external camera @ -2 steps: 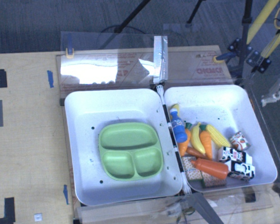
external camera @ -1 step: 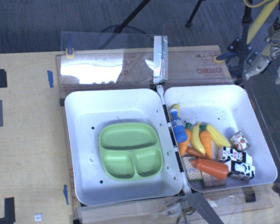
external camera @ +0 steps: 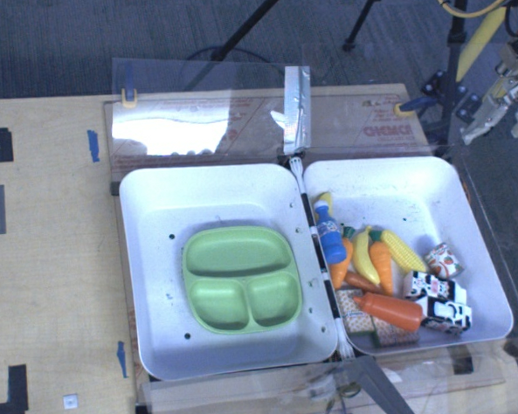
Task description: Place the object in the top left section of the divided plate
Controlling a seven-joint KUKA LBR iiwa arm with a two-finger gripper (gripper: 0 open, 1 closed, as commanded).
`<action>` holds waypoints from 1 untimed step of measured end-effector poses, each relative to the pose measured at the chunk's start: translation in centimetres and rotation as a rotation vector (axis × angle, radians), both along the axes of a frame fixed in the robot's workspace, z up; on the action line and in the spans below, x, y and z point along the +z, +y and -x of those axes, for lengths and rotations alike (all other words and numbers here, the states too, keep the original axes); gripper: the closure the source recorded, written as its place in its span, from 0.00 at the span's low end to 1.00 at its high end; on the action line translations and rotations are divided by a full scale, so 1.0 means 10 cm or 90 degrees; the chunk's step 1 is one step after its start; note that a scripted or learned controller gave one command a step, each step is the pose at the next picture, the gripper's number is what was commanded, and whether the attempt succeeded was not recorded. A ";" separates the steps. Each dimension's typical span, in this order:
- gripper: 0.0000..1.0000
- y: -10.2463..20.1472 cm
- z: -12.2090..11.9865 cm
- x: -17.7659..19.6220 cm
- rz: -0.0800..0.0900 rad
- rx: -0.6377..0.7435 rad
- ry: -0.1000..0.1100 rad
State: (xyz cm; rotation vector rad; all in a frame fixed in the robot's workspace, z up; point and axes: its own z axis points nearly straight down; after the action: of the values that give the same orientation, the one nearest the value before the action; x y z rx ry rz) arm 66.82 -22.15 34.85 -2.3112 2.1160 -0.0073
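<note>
Green plastic marks the target: a divided plate (external camera: 241, 278) lies in the left white bin (external camera: 145, 209), with one long section across its far side and two smaller ones along the near side. All three sections are bare, so nothing has been delivered; as far as this view shows, the whole job is left to do.

Which item is meant is not stated, and the candidates all lie in the right white bin (external camera: 433, 187), crowded toward its near left corner. A blue bottle (external camera: 330, 235) lies along the divider between the bins. Just beside it are a yellow banana (external camera: 363, 255), an orange carrot (external camera: 381, 264) and a yellow corn cob (external camera: 403, 251). Nearer the front rim lies an orange-red bottle (external camera: 390, 310), resting partly on a flat patterned packet (external camera: 364, 323). A black-and-white cow-patterned toy (external camera: 442, 302) sits at the right of the heap, with a small white-and-red can (external camera: 442, 259) just behind it.

The arm's hand cannot be made out among the equipment at the upper right, so whether it is released or clenched I cannot tell. By my reading the pick has not begun: an item must be grasped from the heap, carried over the divider and set down in the plate's top left part.
</note>
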 end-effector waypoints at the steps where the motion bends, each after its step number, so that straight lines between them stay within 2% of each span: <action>1: 1.00 0.01 -0.01 0.12 -0.002 -0.004 -0.005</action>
State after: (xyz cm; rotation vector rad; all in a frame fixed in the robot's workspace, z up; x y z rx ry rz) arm 66.96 -22.06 36.04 -2.2988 2.1173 -0.0134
